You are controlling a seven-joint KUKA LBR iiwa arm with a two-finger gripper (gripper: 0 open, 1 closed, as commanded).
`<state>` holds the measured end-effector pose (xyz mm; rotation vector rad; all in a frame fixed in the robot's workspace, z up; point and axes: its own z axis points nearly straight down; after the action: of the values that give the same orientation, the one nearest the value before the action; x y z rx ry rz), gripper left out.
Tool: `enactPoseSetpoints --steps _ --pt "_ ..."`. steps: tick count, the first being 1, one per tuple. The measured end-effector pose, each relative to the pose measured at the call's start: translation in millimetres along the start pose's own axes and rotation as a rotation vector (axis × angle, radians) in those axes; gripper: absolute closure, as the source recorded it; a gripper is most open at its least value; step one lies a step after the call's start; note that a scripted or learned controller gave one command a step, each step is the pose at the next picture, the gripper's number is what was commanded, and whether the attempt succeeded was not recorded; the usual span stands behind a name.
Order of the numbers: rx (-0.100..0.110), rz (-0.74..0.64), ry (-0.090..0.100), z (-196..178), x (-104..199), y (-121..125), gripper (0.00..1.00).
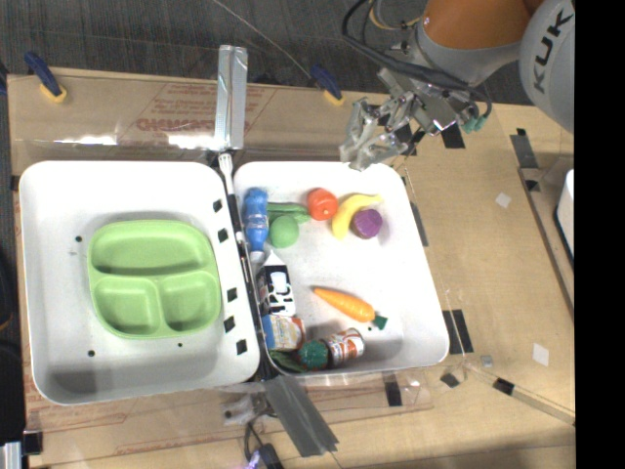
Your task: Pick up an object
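Approach step: gripper (376, 143) hangs over the right bin's (422, 291) far rim, nothing held; finger state cannot be told. Next: descend onto banana (349, 212).

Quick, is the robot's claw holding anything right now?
Gripper: above the far rim of the right bin, nothing seen between its fingers; open or shut cannot be told.

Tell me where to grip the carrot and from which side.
Grip the carrot across its thick orange middle, coming straight down from above. It lies flat on the bin floor, slanting, with open floor along both long sides, so the fingers should probably straddle its width, clear of the green tip.
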<state>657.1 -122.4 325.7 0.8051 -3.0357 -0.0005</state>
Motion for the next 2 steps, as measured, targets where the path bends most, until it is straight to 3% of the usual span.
enactPoseSetpoints --steps 2 --pt "0.007 -0.004 -0.007 -23 -2 0 1.0"
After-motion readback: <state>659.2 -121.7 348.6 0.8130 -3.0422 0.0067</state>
